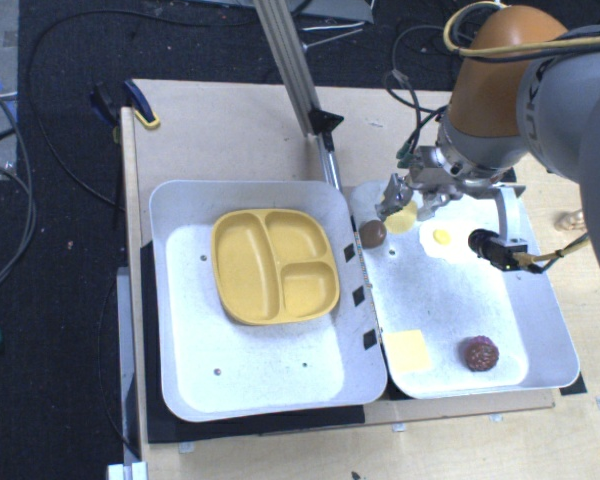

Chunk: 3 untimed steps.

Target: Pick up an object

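- Apparently clamped on pale yellow piece (401, 219), gripper (404, 206) upper right of frame, over right bin (540, 313).
- Looks light, smooth, maybe slippery; best pinched across middle.
- Spare: maroon ball (479, 353), lower right.

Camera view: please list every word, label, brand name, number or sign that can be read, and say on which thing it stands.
None: no readable text stands on the yellow divided plate, the two white bins, the yellow square, the dark red ball or the gripper.
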### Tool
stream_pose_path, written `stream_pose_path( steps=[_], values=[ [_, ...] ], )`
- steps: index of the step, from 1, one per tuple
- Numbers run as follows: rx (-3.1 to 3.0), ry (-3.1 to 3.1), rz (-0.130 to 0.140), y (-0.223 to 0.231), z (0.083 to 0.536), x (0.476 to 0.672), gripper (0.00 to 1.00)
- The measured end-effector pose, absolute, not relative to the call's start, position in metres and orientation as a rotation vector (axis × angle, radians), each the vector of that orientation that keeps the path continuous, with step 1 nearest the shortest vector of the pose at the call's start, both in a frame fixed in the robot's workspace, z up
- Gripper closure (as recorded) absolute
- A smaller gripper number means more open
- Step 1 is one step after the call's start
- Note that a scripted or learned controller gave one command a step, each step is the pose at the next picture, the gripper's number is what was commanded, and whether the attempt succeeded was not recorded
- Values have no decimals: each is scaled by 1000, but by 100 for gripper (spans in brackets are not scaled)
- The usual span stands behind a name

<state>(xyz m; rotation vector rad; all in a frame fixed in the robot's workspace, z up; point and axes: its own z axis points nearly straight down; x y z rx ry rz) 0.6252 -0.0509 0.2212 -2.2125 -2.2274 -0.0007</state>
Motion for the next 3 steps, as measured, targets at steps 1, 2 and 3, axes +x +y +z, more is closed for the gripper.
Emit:
stream_pose_path(
  steps=[1, 2, 3],
  values=[
    [-2212, -2227, 1, -5, 222, 594, 100],
    [-2211, -2227, 2, 42, 216, 574, 100],
    [-2210, -2229, 0, 96, 232, 551, 100]
  ],
)
